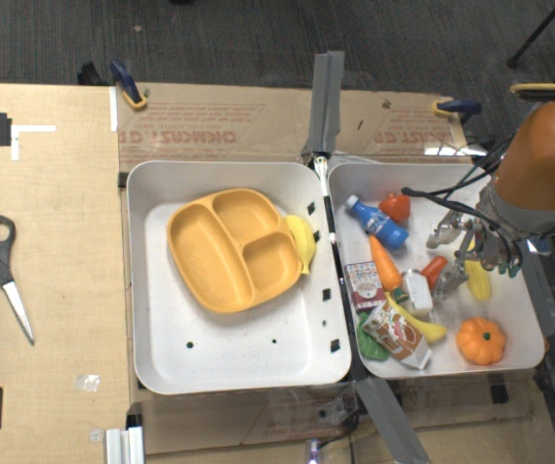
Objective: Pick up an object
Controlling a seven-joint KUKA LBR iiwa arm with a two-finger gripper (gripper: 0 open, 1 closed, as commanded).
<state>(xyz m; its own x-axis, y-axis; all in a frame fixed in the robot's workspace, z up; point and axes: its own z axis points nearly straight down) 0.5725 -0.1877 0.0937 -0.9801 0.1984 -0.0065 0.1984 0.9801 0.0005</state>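
The robot's hand (467,251) hangs low over the right bin (524,356), its metal parts a tangle from this angle; whether it is spread or closed cannot be told, and nothing can be seen caught in it. Just beside it lie a small yellow piece (478,281) and a red-orange piece (434,269), with a white block (418,290) touching the latter. Nearer the viewer sits a toy pumpkin (481,341); to the left, a carrot (384,263), a banana (421,322) and printed packets (394,334); farther off, a blue bottle (376,220) and a red toy (394,207). The left bin (229,356) holds a yellow divided plate (234,249) with a yellow toy (302,240) at its right edge. Scissors (2,264) rest on the wooden surface (45,182) at far left. The pick looks to be at the reach-and-descend stage; the next move likely calls for settling squarely over one item amid close neighbours before closing and lifting.
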